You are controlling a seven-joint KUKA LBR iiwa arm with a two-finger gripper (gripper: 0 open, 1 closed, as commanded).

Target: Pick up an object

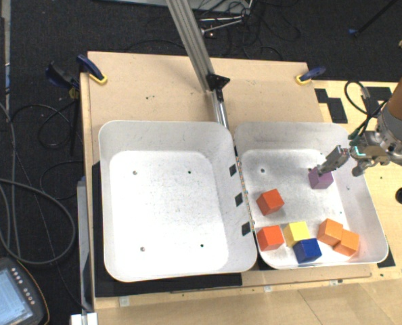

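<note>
Okay, camera view: two white bins side by side on the table (153, 80), left bin (162, 195) bare, right bin (282, 161) holding all the blocks. The arm (398, 124) comes in from the right edge, and the end effector (333, 162) sits low over the upper right part of the right bin. One dark finger slants down-left toward the purple block (320, 177); cannot tell whether the end effector is apart or together, since the wrist hides the rest. The purple block lies just below and slightly left of the tip, touching or very nearly touching, but it is not visibly between anything, so not counted as held. Nearest candidate by far, I'd judge. Other blocks sit well apart toward the bin's near edge: orange block (270, 201) mid-bin, second orange block (271, 236), yellow block (297, 232), blue block (308, 250), and an orange pair (339, 236) at the lower right corner. The purple block looks roughly cubic, no clear long axis, so the approach mostly needs a small shift down-left to centre over it
</note>
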